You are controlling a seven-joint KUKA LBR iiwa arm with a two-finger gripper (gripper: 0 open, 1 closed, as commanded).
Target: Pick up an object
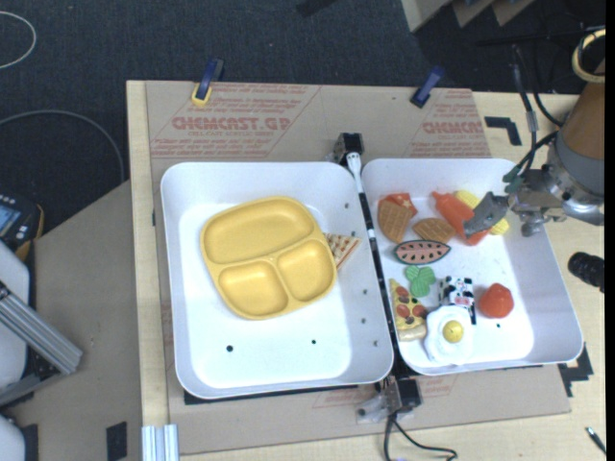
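The right bin (562, 301) holds several toy foods: a toast piece (395, 217), a brown cookie (434, 229), an orange carrot (450, 207), a watermelon slice (423, 252), a green broccoli (419, 279), a small cow figure (460, 292), a red tomato (495, 301), a fried egg (450, 332) and a pizza slice (405, 307). My gripper (505, 221) hangs over the bin's far right part with its fingers apart. Its left finger (480, 219) covers the carrot's right end. A yellow piece (467, 199) lies just left of it, and more yellow shows between the fingers.
In the left bin (192, 344) lie a yellow divided plate (269, 255) and a waffle wedge (342, 248) at its right rim. The arm's orange-banded wrist (586, 137) comes in from the right edge. Clamps (349, 148) sit between the bins.
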